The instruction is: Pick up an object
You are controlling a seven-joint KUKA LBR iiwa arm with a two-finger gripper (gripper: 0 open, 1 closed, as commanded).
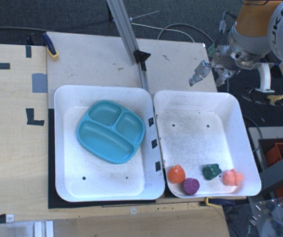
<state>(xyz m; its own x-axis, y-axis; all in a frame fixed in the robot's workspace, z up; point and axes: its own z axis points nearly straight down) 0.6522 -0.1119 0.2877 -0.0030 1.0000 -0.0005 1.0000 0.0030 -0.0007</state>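
Four small objects lie along the near wall of the right bin (232, 112): an orange piece (176, 173) at the left, a purple piece (191, 185) just beside it and closest to the rim, a dark green piece (211, 171) further right, and a pink-orange piece (231, 177) in the near right corner. None is stacked on another; the orange and purple pieces sit almost touching, and the green and pink-orange pieces are near each other. The rest of that bin's floor is bare and scuffed. The left bin (65, 132) holds a blue divided plate (111, 131), lying flat. Both bins rest on the desk (87, 58). The gripper (201, 73) hangs above the far rim of the right bin, well apart from all four pieces and holding nothing; whether its fingers are spread cannot be told. A metal pole (123, 23) slants across the desk behind the bins.
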